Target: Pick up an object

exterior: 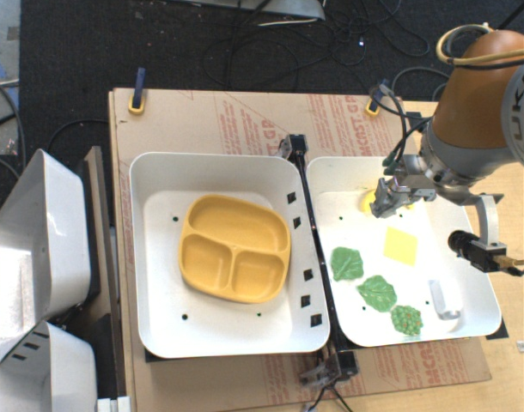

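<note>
two shallow white bins are seen side by side on the bench, which is covered with a brown board printed in red. the left bin contains a yellow divided tray with three compartments, lying flat near the bin's middle. the right bin contains several small things. a flat yellow square lies near the bin's centre. three green leaf-like pieces are arranged in a diagonal row toward the near edge: a green leaf closest to the divider, a second green leaf beside it, and a rougher green clump nearest the front rim. a small pale grey piece lies to the right of the clump, apart from it. a small yellow object is seen in the far left part of the right bin, partly covered by the claw.

the grey arm with its orange band reaches in from the right. the claw is positioned low over the far left part of the right bin, just beside the small yellow object and possibly touching it. whether the claw is spread or closed cannot be told from this view, and nothing is seen to be held. a black clamp sits at the far end of the divider between the bins.
</note>
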Robot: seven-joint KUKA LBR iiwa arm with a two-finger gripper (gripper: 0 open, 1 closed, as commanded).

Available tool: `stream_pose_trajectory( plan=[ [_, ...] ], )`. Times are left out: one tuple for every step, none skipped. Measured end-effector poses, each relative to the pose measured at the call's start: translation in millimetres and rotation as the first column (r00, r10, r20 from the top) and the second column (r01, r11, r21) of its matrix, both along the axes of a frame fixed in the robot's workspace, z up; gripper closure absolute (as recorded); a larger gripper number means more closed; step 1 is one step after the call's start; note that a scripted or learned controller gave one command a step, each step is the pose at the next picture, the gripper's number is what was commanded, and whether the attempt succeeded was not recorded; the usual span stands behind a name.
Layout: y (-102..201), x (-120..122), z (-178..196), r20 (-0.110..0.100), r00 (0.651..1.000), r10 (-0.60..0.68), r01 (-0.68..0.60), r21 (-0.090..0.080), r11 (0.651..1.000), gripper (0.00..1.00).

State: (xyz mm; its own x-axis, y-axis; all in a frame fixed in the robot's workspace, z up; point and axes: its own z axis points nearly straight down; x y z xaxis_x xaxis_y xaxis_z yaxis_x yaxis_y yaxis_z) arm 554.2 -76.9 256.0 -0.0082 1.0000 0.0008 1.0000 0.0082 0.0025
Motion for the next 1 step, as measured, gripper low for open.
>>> stream_pose_trajectory(
  plan=[
    [49.2,21.9,5.4,0.000,1.000,0.000,0.000,0.001,1.000,1.00]
  ],
)
